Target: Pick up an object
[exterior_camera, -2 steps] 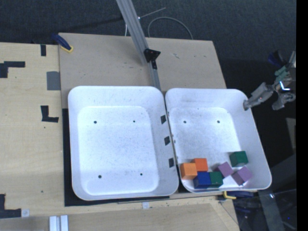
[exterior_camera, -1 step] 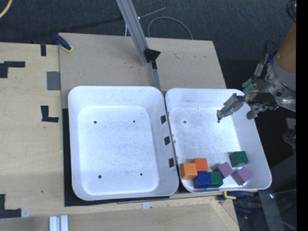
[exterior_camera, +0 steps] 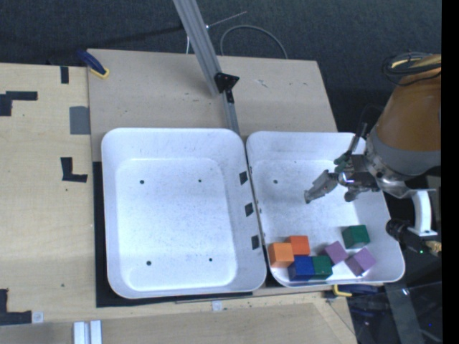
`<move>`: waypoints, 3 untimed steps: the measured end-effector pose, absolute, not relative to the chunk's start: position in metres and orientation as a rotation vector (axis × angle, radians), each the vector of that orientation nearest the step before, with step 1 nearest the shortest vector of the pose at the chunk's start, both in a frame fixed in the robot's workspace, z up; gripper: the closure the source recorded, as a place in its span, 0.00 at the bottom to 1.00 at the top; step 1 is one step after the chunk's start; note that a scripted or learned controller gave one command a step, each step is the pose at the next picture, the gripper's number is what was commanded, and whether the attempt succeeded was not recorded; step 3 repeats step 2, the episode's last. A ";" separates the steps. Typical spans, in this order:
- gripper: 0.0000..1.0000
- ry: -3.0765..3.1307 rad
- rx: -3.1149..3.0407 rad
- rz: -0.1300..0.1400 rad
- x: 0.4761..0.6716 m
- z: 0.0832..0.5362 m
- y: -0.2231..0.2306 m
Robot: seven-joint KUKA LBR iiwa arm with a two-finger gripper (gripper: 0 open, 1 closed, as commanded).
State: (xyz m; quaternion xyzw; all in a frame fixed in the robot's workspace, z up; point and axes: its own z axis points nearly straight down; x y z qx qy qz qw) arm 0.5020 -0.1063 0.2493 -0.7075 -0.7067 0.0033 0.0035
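Several small blocks lie along the front edge of the right bin (exterior_camera: pixel 287 149): two orange blocks (exterior_camera: pixel 282 253), a blue block (exterior_camera: pixel 303 266), a small green block (exterior_camera: pixel 323 266), two purple blocks (exterior_camera: pixel 360 261) and a darker green block (exterior_camera: pixel 355 235). My gripper (exterior_camera: pixel 330 194) hangs over the middle of the right bin, behind the blocks and apart from them. Its fingers (exterior_camera: pixel 318 188) are spread open and nothing sits between them. The arm's grey and orange body covers the bin's right rim.
The left bin (exterior_camera: pixel 115 192) stands beside the right one, sharing a middle rim. A slanted metal pole (exterior_camera: pixel 204 45) crosses the bench behind the bins. A thin cable loop (exterior_camera: pixel 251 34) lies at the back of the bench.
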 end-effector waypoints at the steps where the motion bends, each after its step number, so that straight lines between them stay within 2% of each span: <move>1: 0.00 -2.228 -2.225 -0.007 0.484 0.433 -0.105; 2: 0.00 -2.232 -2.212 -0.004 0.483 0.458 -0.020; 3: 0.00 -2.232 -2.212 -0.004 0.483 0.458 -0.020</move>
